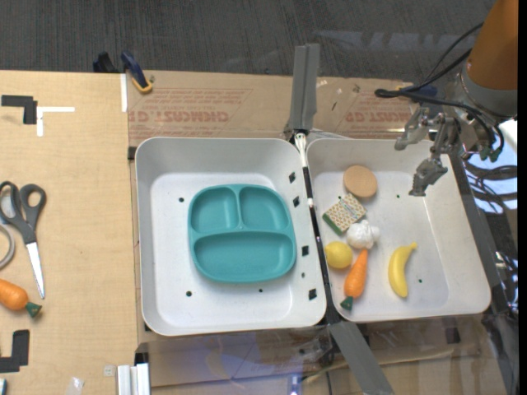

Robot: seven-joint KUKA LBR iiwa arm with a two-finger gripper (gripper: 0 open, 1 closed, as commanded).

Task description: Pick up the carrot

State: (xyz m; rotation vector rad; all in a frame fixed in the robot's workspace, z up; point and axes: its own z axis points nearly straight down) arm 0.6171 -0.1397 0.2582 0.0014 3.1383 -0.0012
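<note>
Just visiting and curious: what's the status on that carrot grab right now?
Gripper up at right bin's far corner, nothing in it. Carrot lies near front, untouched. Lemon and garlic crowd it.

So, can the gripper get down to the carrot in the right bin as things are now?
Probably yes: the carrot lies uncovered, though the lemon and garlic touch it. The gripper hangs above the bin's far corner.

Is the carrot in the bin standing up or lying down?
Lying down. The carrot rests flat on the right bin's floor, green end toward the front, beside the lemon.
</note>
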